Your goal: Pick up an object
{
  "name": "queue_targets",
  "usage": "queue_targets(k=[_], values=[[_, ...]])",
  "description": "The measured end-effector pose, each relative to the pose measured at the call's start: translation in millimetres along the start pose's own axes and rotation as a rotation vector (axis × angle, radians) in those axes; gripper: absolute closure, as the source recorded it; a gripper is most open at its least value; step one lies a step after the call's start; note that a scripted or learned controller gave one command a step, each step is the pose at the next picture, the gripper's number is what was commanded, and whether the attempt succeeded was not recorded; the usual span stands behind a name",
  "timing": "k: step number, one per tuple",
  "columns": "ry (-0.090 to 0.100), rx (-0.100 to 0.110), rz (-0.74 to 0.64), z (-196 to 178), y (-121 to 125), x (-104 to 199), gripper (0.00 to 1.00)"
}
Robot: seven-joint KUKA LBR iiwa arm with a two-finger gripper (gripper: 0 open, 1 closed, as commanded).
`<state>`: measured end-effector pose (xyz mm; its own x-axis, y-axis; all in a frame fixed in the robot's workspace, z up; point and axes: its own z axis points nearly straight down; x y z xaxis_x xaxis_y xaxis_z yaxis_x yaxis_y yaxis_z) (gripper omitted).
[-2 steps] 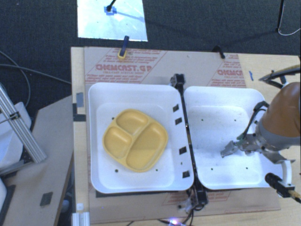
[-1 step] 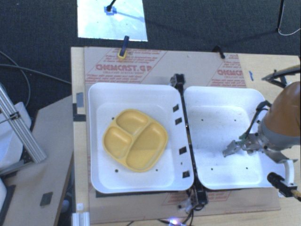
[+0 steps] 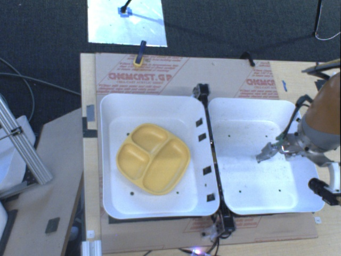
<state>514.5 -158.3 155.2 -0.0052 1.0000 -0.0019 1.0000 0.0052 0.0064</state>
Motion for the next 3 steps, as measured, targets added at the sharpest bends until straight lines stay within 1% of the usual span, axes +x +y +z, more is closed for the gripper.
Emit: queue_targets(k=[1, 2, 3], values=[[0.002, 0.01, 0.01, 74.3, -31.4, -51.0, 0.0], [0.001, 0.003, 0.004, 60.1, -27.7, -48.2, 1.0], [0.007, -0.006, -0.014, -34.4, 0.5, 89.4, 1.0]])
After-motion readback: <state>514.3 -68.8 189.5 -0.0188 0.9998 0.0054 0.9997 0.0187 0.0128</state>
